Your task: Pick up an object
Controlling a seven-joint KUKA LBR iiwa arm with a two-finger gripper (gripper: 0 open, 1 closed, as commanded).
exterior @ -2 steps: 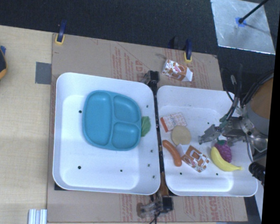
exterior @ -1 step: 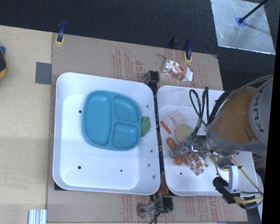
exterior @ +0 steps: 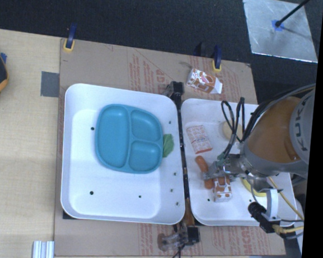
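The gripper (exterior: 220, 171) hangs low over the right bin (exterior: 199, 210), its wrist and orange band coming in from the right. Directly beneath and beside it lie an orange carrot-like piece (exterior: 202, 163), a smaller orange piece (exterior: 208, 183) and a small brown-and-white packet (exterior: 222, 191). A white packet with red print (exterior: 198, 138) lies flat further up the same bin. A pale round object (exterior: 228, 127) sits near the cables at the bin's top. A yellow thing (exterior: 257, 190) peeks out under the arm.
The left bin (exterior: 77, 191) holds a blue divided plate (exterior: 130, 138) with a green leaf-like piece (exterior: 168, 145) at its right edge. A red-and-white packet (exterior: 204, 81) lies on the cardboard above the bins. Black cables (exterior: 234, 118) loop above the gripper.
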